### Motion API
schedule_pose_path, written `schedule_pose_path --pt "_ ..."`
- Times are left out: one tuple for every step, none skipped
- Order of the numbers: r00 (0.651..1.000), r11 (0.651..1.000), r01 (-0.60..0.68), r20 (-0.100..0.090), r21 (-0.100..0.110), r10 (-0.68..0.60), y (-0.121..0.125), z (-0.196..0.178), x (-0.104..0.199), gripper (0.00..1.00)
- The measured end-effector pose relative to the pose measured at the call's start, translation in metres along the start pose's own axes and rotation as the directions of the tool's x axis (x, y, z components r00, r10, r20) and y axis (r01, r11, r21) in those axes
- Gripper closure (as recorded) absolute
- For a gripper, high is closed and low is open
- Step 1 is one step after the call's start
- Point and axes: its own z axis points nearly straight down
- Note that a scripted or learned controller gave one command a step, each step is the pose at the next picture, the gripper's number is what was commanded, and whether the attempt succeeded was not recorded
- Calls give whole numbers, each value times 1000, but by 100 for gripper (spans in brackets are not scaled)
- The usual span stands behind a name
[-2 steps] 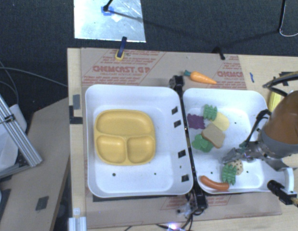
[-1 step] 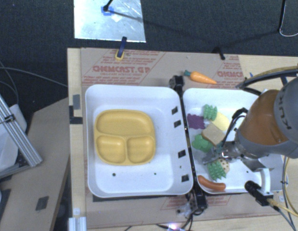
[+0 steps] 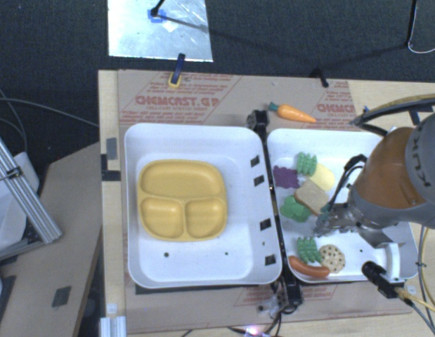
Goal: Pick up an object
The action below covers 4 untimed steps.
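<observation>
The right bin (image 3: 343, 146) holds several toy foods: purple grapes (image 3: 285, 177), a green ridged piece (image 3: 306, 163), a yellow block (image 3: 323, 178), a tan bread slice (image 3: 312, 196), a green leafy piece (image 3: 294, 209), another green piece (image 3: 308, 248), a speckled cookie (image 3: 333, 258) and an orange-red sausage (image 3: 308, 267). My gripper (image 3: 324, 225) reaches in from the right and hangs low over the middle of this bin. It sits just right of the bread slice and above the cookie. Nothing shows between its tips.
The left bin (image 3: 196, 128) holds a yellow divided plate (image 3: 182, 199). A toy carrot (image 3: 291, 112) lies on the cardboard beyond the right bin. A black divider with clips (image 3: 270, 188) runs between the bins. The arm's orange band (image 3: 389, 170) covers the right bin's right side.
</observation>
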Motion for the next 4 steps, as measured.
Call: schedule_pose_path --pt "1000 1000 9 0 -9 -9 40 -95 62 100" --pt "1000 1000 4 1 -2 -4 78 -90 97 100" --pt "1000 1000 -9 3 0 9 20 -137 28 100" --pt "1000 1000 8 0 -6 -8 68 -181 87 100"
